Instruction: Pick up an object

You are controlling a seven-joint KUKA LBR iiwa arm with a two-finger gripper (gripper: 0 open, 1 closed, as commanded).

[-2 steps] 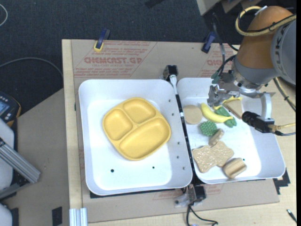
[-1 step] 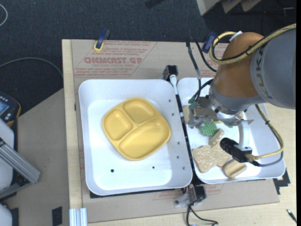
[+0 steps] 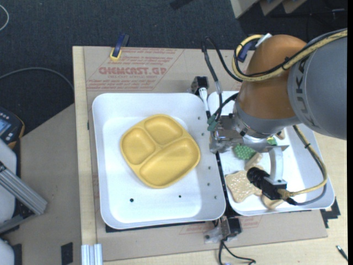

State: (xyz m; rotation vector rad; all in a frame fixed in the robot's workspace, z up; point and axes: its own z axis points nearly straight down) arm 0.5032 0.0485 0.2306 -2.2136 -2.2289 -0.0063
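Two shallow white bins side by side on the counter (image 3: 83, 120)

In the left bin (image 3: 105, 164): a yellow divided plate (image 3: 160, 149), flat, near the middle, well apart from the arm (image 3: 325, 87)

In the right bin (image 3: 317, 195): a tan toast-shaped piece (image 3: 238, 185) toward the near-left corner; a small green item (image 3: 242, 150) just behind it; a second tan piece (image 3: 273, 203) close to the front rim, partly hidden

Arm in from the right, orange band bulking over the right bin; gripper (image 3: 237, 137) low above that bin's left side, directly over or just beside the green item, close to the wall shared with the left bin

Cannot tell whether the gripper is open or closed, being tucked under the wrist; cannot confirm anything held

Judged step: approach for a grasp in the right bin, likely target the green item or the toast-shaped piece; no sign of a lift yet

Judged need for the next move: settle straight down on one piece only, stay clear of the shared wall, close, then raise vertically

Judged risks: pieces crowded together, so possible nudge instead of grip; flat toast-shaped piece offering little edge to pinch
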